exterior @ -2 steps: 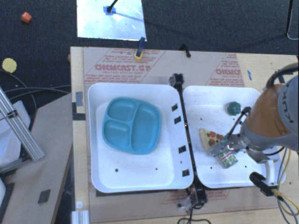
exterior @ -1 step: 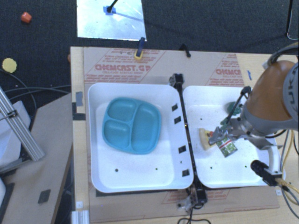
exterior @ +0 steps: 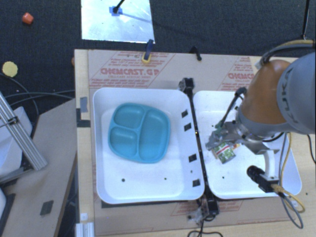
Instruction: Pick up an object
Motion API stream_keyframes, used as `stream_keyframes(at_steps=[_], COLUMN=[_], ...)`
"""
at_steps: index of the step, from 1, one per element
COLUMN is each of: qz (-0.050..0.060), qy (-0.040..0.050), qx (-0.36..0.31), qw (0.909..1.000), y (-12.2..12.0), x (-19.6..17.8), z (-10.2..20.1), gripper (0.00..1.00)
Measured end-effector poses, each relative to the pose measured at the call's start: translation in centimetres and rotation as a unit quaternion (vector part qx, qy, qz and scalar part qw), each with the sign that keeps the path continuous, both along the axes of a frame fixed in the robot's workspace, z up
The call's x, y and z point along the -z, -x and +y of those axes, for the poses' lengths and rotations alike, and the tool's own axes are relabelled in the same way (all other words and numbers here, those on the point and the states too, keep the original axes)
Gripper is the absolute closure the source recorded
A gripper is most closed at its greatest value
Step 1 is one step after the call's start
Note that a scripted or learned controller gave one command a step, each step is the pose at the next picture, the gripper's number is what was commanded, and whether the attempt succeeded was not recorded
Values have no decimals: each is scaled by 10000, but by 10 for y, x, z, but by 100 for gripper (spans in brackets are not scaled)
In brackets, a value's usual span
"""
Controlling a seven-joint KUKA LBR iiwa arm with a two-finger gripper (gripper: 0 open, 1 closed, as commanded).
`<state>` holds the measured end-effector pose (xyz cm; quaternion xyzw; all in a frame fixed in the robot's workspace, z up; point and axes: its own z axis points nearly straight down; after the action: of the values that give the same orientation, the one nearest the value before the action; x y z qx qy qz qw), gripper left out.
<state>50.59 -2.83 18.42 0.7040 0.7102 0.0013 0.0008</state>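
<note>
Pincer [exterior: 220,141] sits low in the right bin [exterior: 291,181], its fingers closed on a small green-and-white packet [exterior: 226,153] just beneath it. Left of it, past the black divider [exterior: 196,144], a blue sectioned plate [exterior: 139,133] lies in the left bin [exterior: 148,186].

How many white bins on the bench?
2, side by side: the left bin holds a blue plate; the right bin has a small packet under the arm.
</note>
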Motion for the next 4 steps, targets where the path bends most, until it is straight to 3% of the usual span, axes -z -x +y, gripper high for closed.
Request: stream_keyframes(at_steps=[1,2,3,4], qz=[-3,15,-11,21], qy=[0,34,-3,-12], qx=[7,100,2,-9], qw=[10000,9999,10000,10000], y=[-22,-1,19,10], x=[0,10,-46,-12], z=[30,-95,-38,29], gripper=[100,100,100,100])
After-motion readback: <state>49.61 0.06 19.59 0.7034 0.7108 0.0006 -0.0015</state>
